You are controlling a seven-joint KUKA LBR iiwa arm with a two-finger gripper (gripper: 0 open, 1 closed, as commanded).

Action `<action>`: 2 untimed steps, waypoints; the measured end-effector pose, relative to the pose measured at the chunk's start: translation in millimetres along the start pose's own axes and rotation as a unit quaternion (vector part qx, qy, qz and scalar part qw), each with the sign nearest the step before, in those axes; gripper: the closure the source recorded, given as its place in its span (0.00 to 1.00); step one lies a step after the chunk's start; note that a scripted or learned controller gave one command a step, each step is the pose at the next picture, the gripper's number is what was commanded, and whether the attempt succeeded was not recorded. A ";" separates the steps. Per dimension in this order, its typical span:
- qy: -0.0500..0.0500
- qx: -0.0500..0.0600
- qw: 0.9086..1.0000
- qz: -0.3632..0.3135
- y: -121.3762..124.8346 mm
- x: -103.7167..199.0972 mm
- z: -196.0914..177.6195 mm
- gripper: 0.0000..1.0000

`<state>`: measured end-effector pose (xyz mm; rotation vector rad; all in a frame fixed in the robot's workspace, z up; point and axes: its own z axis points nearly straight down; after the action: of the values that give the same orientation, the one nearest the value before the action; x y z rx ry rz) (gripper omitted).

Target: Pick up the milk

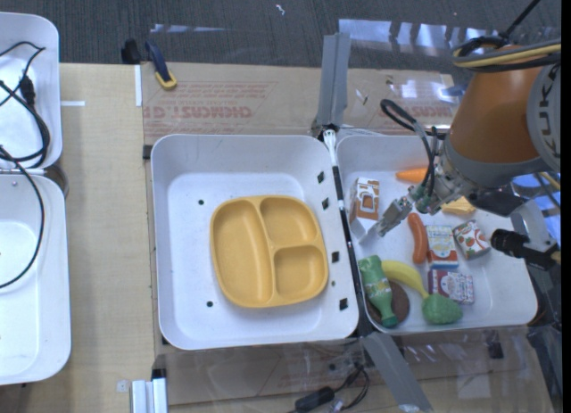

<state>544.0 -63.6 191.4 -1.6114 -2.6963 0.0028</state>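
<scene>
White carton with the blue and red print, that's what I take for the milk, though the label is too small to read. It lies flat in the right bin, just off to the camera-right of the claw and a touch nearer the camera. The orange sausage sits between the two, right beside the carton's edge. The milk's long axis runs roughly from the far side to the near side of the bin, almost parallel to that sausage.

The claw hangs low over the bin floor with nothing visibly in it. Whether it's released or clenched, I cannot tell at this angle.

My call: it has to shift camera-right, past the sausage, and line up across the carton's short sides. A brown-and-white box sits just on the claw's far-left side, the wrong way to go.
</scene>
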 end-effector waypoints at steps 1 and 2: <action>0.000 0.000 1.000 -0.022 85.8 32.8 0.2 0.00; 0.000 0.000 1.000 -0.022 85.7 32.6 0.1 0.00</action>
<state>604.1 5.7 191.1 -1.5513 -2.7312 0.0026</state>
